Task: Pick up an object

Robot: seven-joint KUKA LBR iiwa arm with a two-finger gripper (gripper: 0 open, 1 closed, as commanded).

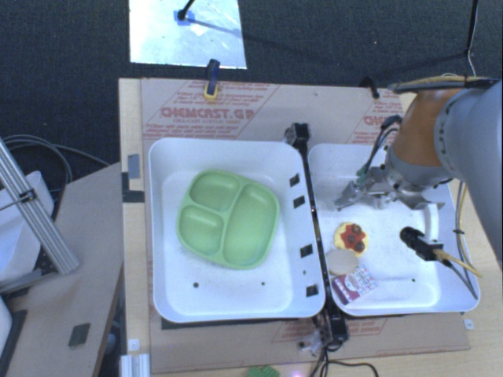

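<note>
Pincer point(348, 198): opening impossible to tell.
Red-and-white flat packet point(355, 283): nearer camera than pincer, long axis rising slightly rightward, print unreadable.

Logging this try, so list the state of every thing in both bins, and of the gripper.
green divided plate: flat, open side up, in the left bin.
yellow and red round toy: lying flat in the right bin, not gripped.
pale disc: flat, beside the toy.
red and white packet: flat, by the disc.
gripper: low in the right bin, apart from all three.
</note>
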